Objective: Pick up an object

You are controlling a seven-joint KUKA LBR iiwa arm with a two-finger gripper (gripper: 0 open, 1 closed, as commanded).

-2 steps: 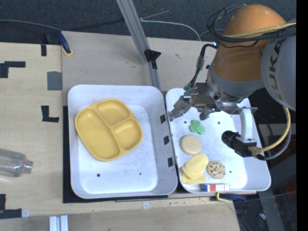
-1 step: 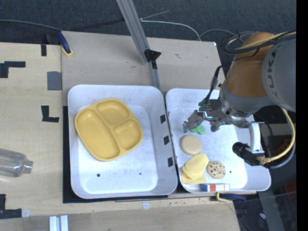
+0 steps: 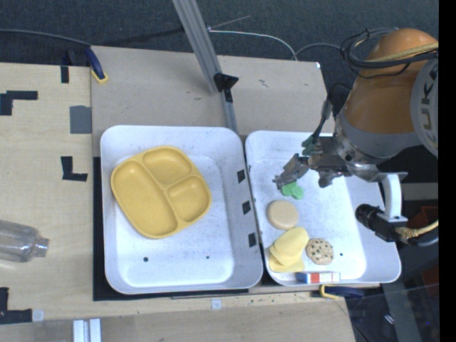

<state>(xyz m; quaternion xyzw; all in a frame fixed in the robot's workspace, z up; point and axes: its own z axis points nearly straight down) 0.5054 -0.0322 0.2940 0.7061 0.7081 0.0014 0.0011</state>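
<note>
My gripper (image 3: 308,176) hangs over the back part of the right bin (image 3: 362,228), open, with nothing showing between its fingers. Its left finger (image 3: 289,172) is just above a small green item (image 3: 291,189) lying on the bin floor. Nearer the front lie a round beige cookie (image 3: 283,214), a yellow lumpy item (image 3: 288,246) and a chocolate-chip cookie (image 3: 320,250). A small red, white and blue bar (image 3: 318,277) lies along the bin's front rim.
The left bin (image 3: 171,262) holds a yellow divided plate (image 3: 161,189). A slanted metal pole (image 3: 201,41) reaches down to the gap between the bins. A clear plastic bottle (image 3: 18,242) lies on the bench at far left.
</note>
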